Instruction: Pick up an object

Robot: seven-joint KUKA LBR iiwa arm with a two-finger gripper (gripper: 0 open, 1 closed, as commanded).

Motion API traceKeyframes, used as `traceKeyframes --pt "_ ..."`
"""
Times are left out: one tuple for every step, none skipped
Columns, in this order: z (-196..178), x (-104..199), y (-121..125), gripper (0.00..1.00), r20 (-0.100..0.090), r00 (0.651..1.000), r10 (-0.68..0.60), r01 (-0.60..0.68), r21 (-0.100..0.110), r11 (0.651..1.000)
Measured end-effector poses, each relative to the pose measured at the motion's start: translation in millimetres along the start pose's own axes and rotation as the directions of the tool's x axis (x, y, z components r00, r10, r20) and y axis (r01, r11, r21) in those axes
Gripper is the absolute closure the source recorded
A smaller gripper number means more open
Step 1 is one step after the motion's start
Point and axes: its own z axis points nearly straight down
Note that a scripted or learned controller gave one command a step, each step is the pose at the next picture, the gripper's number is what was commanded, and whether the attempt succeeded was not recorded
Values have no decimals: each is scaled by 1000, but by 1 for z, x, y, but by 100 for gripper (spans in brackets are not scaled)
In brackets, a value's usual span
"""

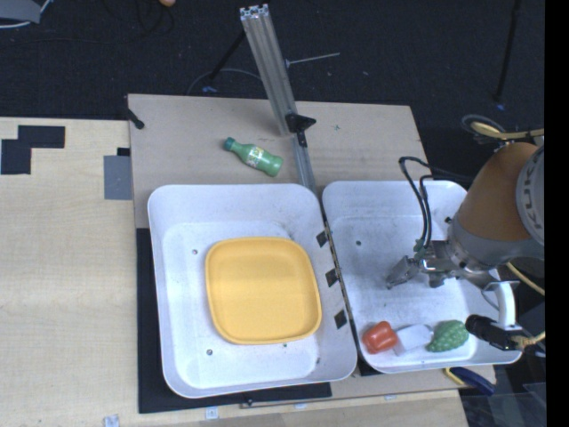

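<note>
The arm [498, 207] reaches in from the right over the right bin [373, 212], its orange band showing above the wrist. The gripper [402, 274] hangs low over the middle of that bin, pointing toward the left. Its fingers appear slightly parted with nothing between them, though at this size and angle the gap is hard to judge, so I cannot tell for sure whether it is open or closed.

The things to pick lie along the near edge of the right bin, below the gripper and apart from it. A red-orange object [380, 336], maybe a toy pepper, sits near the bin's near left corner. Just beside it to the right lies a small white object [412, 338], and next to that a bumpy green object [448, 335]. A black cable [418, 194] loops from the wrist over the far part of the bin.

The left bin [178, 238] holds a yellow square plate [263, 289], lying flat near its middle. On the bench [196, 132] beyond the left bin a small green bottle [253, 157] lies on its side. A metal rail [274, 60] slants up from between the two bins
</note>
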Motion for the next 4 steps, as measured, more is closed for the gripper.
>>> traceKeyframes --pt "11 0 0 0 2 1000 0 0 -6 1000" --pt "-1 -1 1 100 2 1000 3 -3 -9 1000" --pt "-43 -2 3 100 2 1000 2 -2 -9 1000" --pt "-90 -12 5 100 3 1000 2 -2 -10 1000"
